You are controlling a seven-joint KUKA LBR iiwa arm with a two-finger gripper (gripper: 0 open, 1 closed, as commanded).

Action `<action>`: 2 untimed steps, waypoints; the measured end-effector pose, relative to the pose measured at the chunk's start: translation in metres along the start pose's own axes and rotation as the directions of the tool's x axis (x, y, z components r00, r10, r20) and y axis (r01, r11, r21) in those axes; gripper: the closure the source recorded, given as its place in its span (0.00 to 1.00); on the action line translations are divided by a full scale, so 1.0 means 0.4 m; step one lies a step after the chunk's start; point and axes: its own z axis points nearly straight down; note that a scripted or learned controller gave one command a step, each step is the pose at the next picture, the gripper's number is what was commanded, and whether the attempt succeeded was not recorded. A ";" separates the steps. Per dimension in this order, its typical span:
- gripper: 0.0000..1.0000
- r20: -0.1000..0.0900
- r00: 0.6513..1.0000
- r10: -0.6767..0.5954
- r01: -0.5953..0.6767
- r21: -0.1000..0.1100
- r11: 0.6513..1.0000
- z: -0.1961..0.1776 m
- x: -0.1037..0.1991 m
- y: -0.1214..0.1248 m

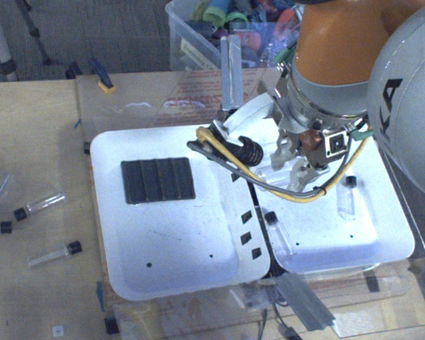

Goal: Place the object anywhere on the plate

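Observation:
A black ribbed plate (158, 180) lies flat in the left bin (175, 268), toward its far left. In the right bin (361, 246) lie two clear tubes with black caps: one (346, 198) at the right, the other (276, 232) beside the divider between the bins. My gripper (297, 169) hangs over the far middle of the right bin, under the grey wrist and orange band. It sits left of the right-hand tube and above the other one. Yellow and black cables (229, 152) loop out from the wrist over the divider.
Several capped clear tubes (41, 205) lie on the bench left of the bins. A clear box of colourful toys (228, 17) stands behind the bins. A blue clamp (104, 80) sits at the far left corner of the board.

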 end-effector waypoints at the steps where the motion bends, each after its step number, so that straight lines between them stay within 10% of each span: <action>1: 1.00 0.004 1.000 0.017 -0.017 0.001 1.000 0.432 0.027 -0.122; 2: 1.00 0.005 0.999 0.047 -0.047 0.002 0.999 0.823 0.052 -0.234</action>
